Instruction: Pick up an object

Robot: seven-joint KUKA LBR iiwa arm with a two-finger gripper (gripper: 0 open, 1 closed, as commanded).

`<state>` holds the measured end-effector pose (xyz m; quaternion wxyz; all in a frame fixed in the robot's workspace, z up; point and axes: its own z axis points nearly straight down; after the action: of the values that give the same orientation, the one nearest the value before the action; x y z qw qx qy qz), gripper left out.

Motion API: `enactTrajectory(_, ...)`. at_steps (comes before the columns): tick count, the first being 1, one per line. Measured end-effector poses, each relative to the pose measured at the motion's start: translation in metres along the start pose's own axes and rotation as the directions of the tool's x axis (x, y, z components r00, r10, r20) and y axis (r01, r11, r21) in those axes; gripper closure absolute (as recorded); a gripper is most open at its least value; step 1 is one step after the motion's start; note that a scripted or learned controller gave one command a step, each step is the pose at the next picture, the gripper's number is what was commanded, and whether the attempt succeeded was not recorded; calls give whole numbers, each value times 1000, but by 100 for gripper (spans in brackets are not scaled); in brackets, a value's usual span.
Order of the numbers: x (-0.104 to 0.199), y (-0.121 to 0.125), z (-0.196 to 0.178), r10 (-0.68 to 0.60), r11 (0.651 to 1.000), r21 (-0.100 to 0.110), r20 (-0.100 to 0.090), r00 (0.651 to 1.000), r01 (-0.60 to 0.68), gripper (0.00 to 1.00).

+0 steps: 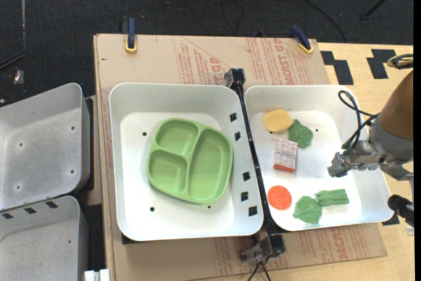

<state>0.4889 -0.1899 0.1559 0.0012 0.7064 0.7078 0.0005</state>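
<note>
- A grey robot arm with an orange band (401, 108) reached in from the right over the right-hand shallow white bin (368, 210), its pincer (337, 166) low near that bin's right wall; whether the pincer was apart or together could not be told from the overhead camera.
- No object was seen between the pincer's tips; the pick looked not yet made.
- Nearest to the pincer lay a green, ridged, bar-shaped plastic toy (332, 197), just below and in front of it, beside a green leafy toy piece (307, 209) and a flat orange-red disc (279, 197).
- Further left in the same bin sat a small white-and-red printed box (285, 156), a yellow rounded toy (277, 120) and a second green leafy piece (300, 133) touching the yellow one.
- The left-hand white bin (131, 102) held a light-green, three-compartment plastic tray (191, 160).
- By the look of them, the toys were light, stiff and somewhat slick; the green bar seemed best taken across its short width, at mid-length.
- The box probably offered flat, firm sides, while the disc lay too flat for an easy grip.
- Open white floor lay between the pincer and the box, giving room to descend; the bin's right and lower walls stood close to the bar and could crowd a finger.
- The cardboard-topped worktop (177, 59) under both bins carried clamps at its far edge.
</note>
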Motion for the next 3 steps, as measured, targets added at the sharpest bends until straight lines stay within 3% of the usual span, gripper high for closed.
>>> enactTrajectory(2,2,3,-76,-1,1000,-2,1,1000,1,100)
enactTrajectory(3,53,12,-74,-6,1000,2,-2,1000,6,100)
